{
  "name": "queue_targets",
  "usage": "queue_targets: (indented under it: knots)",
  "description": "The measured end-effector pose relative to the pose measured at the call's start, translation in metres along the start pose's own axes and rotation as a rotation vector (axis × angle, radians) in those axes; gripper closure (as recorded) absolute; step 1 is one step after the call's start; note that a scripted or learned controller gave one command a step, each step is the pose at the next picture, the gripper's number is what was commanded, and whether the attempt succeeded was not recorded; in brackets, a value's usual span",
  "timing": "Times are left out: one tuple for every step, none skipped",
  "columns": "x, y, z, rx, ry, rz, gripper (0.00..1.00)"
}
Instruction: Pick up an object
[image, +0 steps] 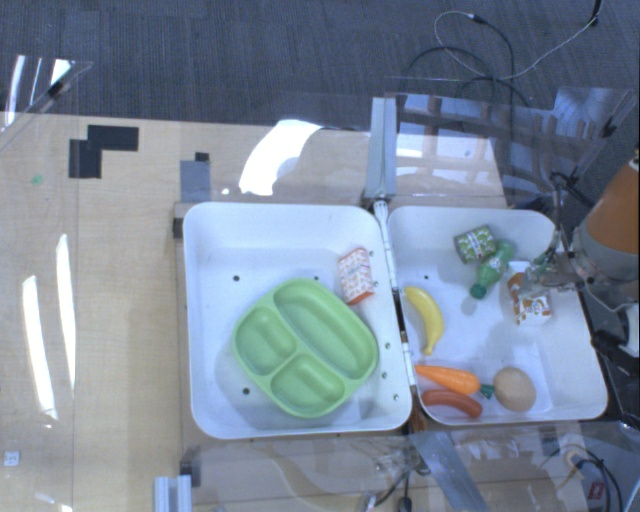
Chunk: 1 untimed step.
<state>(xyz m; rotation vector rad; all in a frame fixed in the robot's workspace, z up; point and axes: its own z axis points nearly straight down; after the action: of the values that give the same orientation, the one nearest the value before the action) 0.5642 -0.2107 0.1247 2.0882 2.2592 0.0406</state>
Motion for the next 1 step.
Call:
queue_targets:
  knots:
    - [0.0002,-0.0021,0.0026,0.006,0.001,0.001,0.0]
